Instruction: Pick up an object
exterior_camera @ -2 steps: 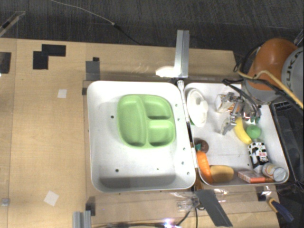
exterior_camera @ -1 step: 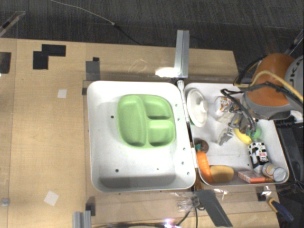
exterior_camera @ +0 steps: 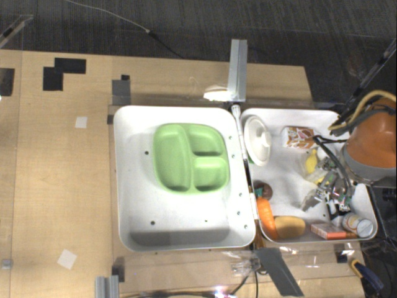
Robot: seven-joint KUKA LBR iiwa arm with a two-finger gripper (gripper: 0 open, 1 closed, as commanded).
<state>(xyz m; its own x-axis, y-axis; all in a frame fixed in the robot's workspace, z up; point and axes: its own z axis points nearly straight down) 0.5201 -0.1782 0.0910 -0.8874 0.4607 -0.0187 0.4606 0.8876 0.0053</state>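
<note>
Tool: the two-finger tool point(exterior_camera: 327, 198) is hanging low over the right white bin point(exterior_camera: 282, 118), near its right edge; whether it is wide or narrow, I cannot tell.
Nearest things: a yellow banana-like toy point(exterior_camera: 311, 163) is lying just left of it.
Front edge: an orange carrot toy point(exterior_camera: 266, 212) and a tan potato-shaped toy point(exterior_camera: 290, 226) are touching.
Left bin: a green divided plastic tray point(exterior_camera: 189, 158) is sitting in the left white bin point(exterior_camera: 133, 185).
</note>
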